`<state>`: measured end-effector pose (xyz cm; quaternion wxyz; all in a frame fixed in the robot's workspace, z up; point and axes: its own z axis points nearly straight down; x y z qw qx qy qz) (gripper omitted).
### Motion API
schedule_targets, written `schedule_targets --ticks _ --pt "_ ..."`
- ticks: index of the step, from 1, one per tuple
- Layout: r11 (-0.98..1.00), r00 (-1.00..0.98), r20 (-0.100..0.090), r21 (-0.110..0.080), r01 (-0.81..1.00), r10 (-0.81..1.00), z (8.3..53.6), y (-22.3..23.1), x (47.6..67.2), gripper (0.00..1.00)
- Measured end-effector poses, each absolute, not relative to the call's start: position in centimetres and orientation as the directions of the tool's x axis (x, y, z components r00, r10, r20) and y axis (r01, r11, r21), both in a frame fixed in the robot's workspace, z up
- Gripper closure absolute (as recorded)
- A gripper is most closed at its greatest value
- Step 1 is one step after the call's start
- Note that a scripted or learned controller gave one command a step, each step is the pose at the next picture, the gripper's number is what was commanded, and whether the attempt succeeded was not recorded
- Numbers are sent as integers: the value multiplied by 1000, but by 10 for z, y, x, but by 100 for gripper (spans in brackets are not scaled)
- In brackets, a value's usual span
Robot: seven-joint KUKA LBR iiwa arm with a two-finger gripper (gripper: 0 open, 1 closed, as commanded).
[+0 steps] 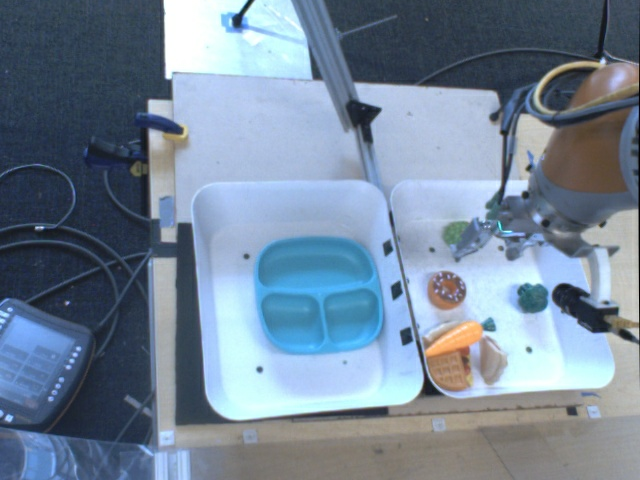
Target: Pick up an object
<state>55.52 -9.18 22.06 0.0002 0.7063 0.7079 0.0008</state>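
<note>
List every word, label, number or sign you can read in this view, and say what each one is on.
No text can be read.
The handheld control pendant: its screen shows rows of marks, too small and blurred to read.
The black tabs along the edge between the left bin and the right bin: no readable marks.
The blue divided plate and the toy foods: no lettering seen.

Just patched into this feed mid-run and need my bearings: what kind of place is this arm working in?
Most likely a robotics lab test bench, not a kitchen. The toy food lies in a shallow white bin, a teach pendant and loose cables lie on dark carpet beside the bench, and a clamp grips its edge.
</note>
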Motion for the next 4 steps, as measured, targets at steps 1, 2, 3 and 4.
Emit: schedule_targets --ticks 1,2,3,4 --pt "0 0 0 -3 1000 1000 179 -90 556 0" --pt "1 -1 1 -5 1000 1000 122 -81 551 0" --pt "1 -1 1 -2 1000 1000 89 -81 551 0" --pt "0 0 1 3 1000 1000 102 -81 552 100"
